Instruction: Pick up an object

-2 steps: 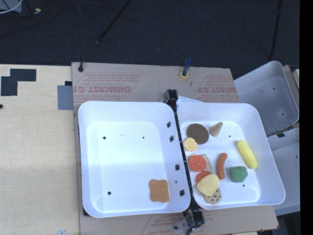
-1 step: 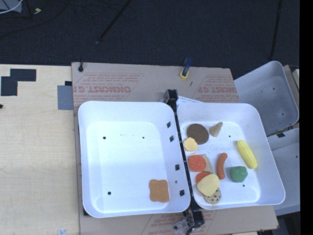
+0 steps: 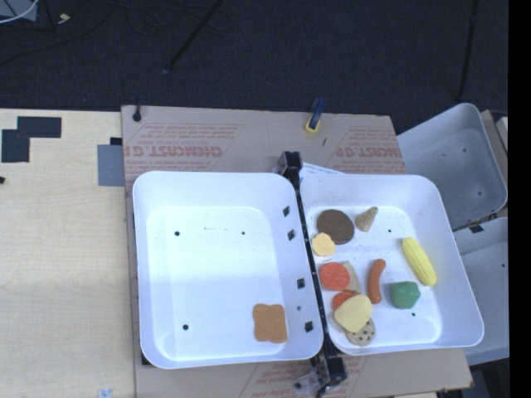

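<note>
The right bin [image 3: 448,222] holds several toy foods: a brown round patty [image 3: 335,225], a tan cone-shaped piece [image 3: 366,218], a yellow corn cob [image 3: 419,261], a green pepper [image 3: 405,294], a red-orange sausage [image 3: 376,280], a red tomato [image 3: 334,275], a small yellow piece [image 3: 323,245], a larger yellow piece [image 3: 353,313] and a speckled cookie [image 3: 362,332]. In the left bin [image 3: 166,197] an orange-brown toast slice [image 3: 270,322] lies alone near the front right corner.
Both bins rest on a cardboard sheet [image 3: 216,143] on a light wooden bench [image 3: 58,264]. A black divider clip strip [image 3: 300,247] runs between the bins. A blue-and-yellow clamp [image 3: 314,116] sits at the cardboard's far edge. A white panel [image 3: 460,156] stands at the right.
</note>
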You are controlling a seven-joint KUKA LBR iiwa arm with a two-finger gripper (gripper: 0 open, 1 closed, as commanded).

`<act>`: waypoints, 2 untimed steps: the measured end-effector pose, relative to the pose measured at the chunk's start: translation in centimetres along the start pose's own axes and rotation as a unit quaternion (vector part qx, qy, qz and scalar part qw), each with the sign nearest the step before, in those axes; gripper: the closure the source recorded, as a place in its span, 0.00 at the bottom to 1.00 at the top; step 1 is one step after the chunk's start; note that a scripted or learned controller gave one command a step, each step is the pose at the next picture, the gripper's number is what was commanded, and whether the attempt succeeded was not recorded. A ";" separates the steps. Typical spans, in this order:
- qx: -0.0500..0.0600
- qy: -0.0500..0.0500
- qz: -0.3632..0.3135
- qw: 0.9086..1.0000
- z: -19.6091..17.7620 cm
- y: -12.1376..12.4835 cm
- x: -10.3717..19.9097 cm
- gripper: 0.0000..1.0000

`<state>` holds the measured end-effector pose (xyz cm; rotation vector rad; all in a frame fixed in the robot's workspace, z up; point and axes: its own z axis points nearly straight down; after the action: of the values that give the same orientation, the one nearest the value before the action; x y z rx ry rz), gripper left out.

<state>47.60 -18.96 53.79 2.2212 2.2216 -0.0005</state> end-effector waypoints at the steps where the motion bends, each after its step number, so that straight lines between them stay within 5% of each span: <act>1: 0.008 0.003 0.001 1.000 16.1 -0.1 -2.4 1.00; 2: -0.004 -0.002 0.000 1.000 5.6 1.4 -2.5 1.00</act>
<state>49.00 -21.42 48.17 2.2152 2.2166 0.0046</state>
